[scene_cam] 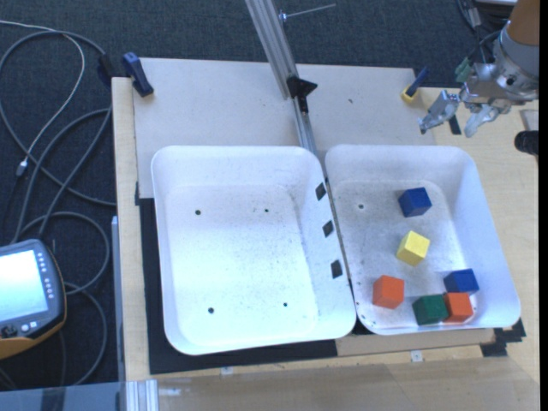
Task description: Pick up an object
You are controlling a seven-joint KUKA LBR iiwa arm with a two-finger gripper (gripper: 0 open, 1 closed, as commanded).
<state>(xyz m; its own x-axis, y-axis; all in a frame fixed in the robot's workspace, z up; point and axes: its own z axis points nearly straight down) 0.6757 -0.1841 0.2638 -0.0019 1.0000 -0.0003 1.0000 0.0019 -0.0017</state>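
Hovering beyond the far rim of the right bin, the gripper is seen spread open and holding nothing.

The nearest candidate, a blue cube, is found below and slightly left of it, inside that bin.

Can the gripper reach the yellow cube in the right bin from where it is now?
Probably yes. The gripper hangs open above the far rim of the right bin, and the yellow cube sits apart from the other cubes, with nothing over it.
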